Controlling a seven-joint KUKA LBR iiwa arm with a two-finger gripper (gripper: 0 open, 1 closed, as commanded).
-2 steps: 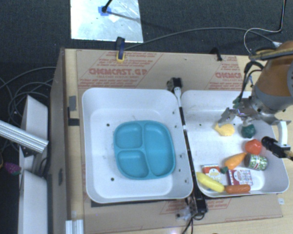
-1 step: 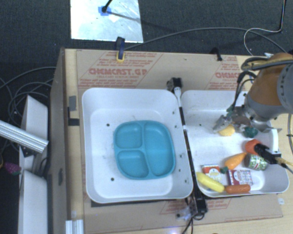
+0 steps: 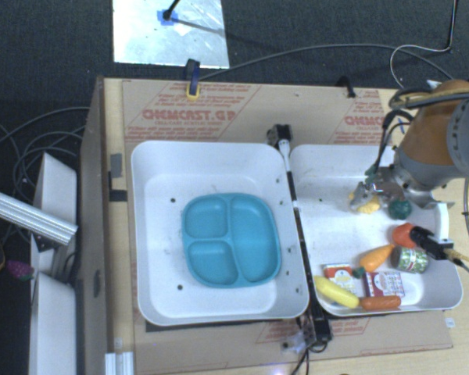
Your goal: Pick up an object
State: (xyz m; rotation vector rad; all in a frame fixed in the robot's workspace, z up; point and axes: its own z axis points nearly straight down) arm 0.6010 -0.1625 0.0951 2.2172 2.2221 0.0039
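Closest to the lens, along the bottom rim of the right bin (image 3: 453, 291), sits most of the toy food, but let me run left to right. Over in the left bin (image 3: 152, 209) there's just a blue divided plate (image 3: 231, 238), three compartments, nothing on it. Cross the divider and you hit a yellow banana (image 3: 335, 291) lying at a slant near the front rim, a small red-and-white carton (image 3: 340, 273) just behind it, then a red-and-white packet (image 3: 388, 284) with a red-orange sausage-looking thing (image 3: 381, 303) touching its front edge. An orange carrot (image 3: 377, 256) lies just above those, a green-labelled can (image 3: 412, 260) is on its side beside it, and a red tomato-ish piece (image 3: 404, 233) sits right behind the can.

Further back, the gripper (image 3: 373, 191) is down low in the right bin, right over a small yellow object (image 3: 368, 206), with a dark green round thing (image 3: 399, 207) just beside it. Honestly can't tell from this angle how the tool is set or whether it has hold of anything. The yellow piece looks to be resting on the bin floor.

So my read: the arm has reached a target, probably that yellow piece, but the pick isn't done. Securing it and lifting are both left.
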